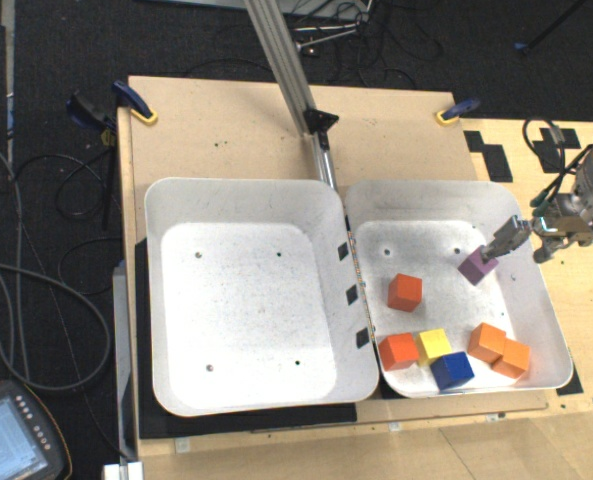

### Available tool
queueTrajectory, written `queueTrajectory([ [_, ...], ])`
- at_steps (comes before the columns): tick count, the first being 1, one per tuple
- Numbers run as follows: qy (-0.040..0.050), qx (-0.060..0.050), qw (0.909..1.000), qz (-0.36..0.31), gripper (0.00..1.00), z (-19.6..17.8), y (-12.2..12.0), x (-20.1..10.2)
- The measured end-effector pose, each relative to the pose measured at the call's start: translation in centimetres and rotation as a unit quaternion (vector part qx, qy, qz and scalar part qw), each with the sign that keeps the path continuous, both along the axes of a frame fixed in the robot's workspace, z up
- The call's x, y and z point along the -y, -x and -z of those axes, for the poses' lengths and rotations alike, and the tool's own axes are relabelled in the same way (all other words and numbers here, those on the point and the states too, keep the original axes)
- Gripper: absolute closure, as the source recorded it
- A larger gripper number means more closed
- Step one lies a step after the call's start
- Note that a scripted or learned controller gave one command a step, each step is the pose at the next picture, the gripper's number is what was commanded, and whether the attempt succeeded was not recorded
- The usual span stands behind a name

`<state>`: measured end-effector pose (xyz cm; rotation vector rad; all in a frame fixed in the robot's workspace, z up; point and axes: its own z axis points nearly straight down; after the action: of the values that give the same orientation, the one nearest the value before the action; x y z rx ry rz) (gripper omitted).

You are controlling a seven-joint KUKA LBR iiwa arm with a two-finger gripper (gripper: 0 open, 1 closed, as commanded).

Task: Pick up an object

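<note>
The right bin [446,213] holds several blocks. A purple block [476,265] lies near its right wall, right at the tip of the gripper's left finger [506,237]. My gripper [515,255] hangs over the bin's right edge, its two fingers apart, and nothing shows between them. An orange-red cube [405,292] sits alone mid-bin. Along the front wall lie a red-orange cube [399,350], a yellow cube [435,344], a blue cube [453,370] and two orange blocks [488,340] [511,358].
The left bin [241,293] adjoins the right one along a shared rim. A metal pole [286,53] slants down to the bench behind the bins. Clamps [136,103] [456,111] grip the board's far corners. Cables lie on the floor at left.
</note>
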<state>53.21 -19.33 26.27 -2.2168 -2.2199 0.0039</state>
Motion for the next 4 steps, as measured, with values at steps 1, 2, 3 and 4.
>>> queueTrajectory([
  [1, 0.0007, 0.002, 1.0, 0.0, 0.0, -0.2, -0.1, 0.0],
  [2, 0.0004, 0.0, 1.0, 0.001, 0.0, 4.2, 0.4, -0.1],
  [3, -0.0001, -0.001, 1.0, 0.001, 0.0, 10.6, 0.2, -0.2],
  [4, 0.0003, 0.001, 1.0, 0.001, 0.0, 16.8, -0.2, -0.3],
])
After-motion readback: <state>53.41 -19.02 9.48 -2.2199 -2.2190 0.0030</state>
